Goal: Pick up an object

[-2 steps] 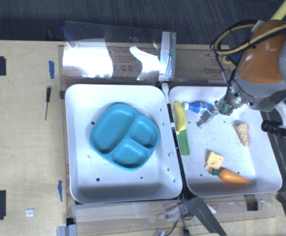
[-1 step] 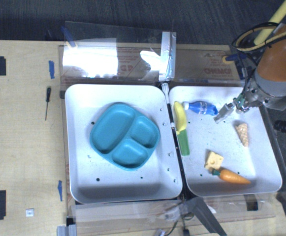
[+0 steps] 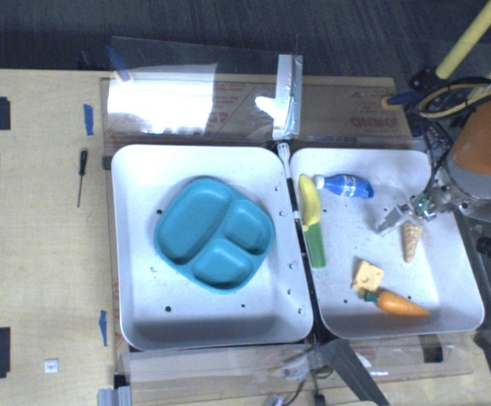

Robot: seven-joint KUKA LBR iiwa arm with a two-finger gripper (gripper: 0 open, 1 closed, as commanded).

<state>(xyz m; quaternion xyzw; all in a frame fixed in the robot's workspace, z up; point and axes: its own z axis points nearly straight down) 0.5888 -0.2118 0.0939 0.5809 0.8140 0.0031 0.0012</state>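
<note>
My gripper [image 3: 407, 214] reaches into the right bin [image 3: 460, 299] from the right, under the arm's orange band, near the bin's upper right part. A beige cone-shaped object [image 3: 411, 241] lies just below the gripper, touching or nearly touching it; I cannot tell whether it is gripped. In the same bin are a blue bottle [image 3: 345, 186] at the top, a yellow banana [image 3: 309, 200] and a green stick-shaped piece [image 3: 315, 246] along the left wall. A yellow cheese wedge [image 3: 368, 277] and an orange carrot [image 3: 400, 304] sit near the front.
The left bin [image 3: 135, 311] holds a blue divided plate [image 3: 215, 233]. A clear plastic sheet [image 3: 194, 100] stands behind the bins. Cables and a yellow pole [image 3: 473, 28] are at the upper right, by the arm.
</note>
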